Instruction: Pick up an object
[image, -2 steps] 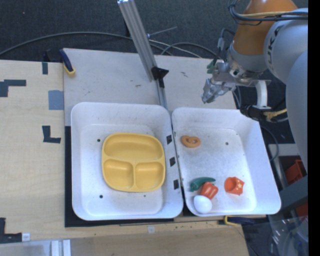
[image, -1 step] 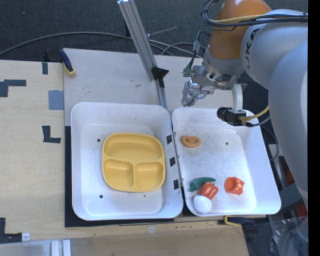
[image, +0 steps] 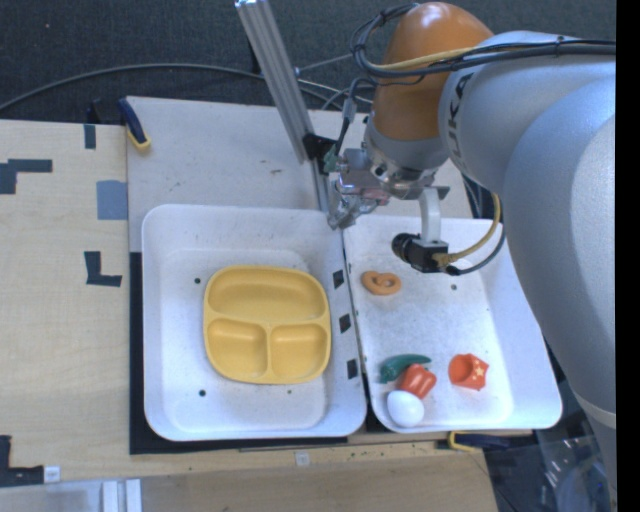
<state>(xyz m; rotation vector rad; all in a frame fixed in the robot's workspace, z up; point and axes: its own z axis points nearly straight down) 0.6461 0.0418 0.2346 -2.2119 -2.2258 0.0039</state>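
Pretzel (image: 381, 284), the small brown ring in the upper part of the right bin (image: 500, 330), is the nearest candidate for a pick, and it lies untouched on the white floor. The gripper (image: 345, 215) hangs at upper centre of the frame, right over the seam where the two bins meet; whether it's wide or narrow I cannot tell from this angle, and nothing shows between its tips.

Risk number one: that position. Come straight down from there and the tips look set to strike the shared rims rather than any object. A slanted metal rail (image: 285, 95) runs down just beside the wrist, so a sideways swing toward upper left could clip it. A black fitting with a yellow hose (image: 420, 252) dangles near the pretzel and could nudge it.

Lower right, three pieces crowd together: a red pepper with a green stem (image: 412, 376) touching a white egg (image: 405, 408), with an orange-red piece (image: 468, 371) apart. Grabbing in that cluster risks pinching two.

Open room? Middle of the right bin is bare. The left bin (image: 165, 300) carries a yellow divided plate (image: 267, 323), flat and awkward to grasp.
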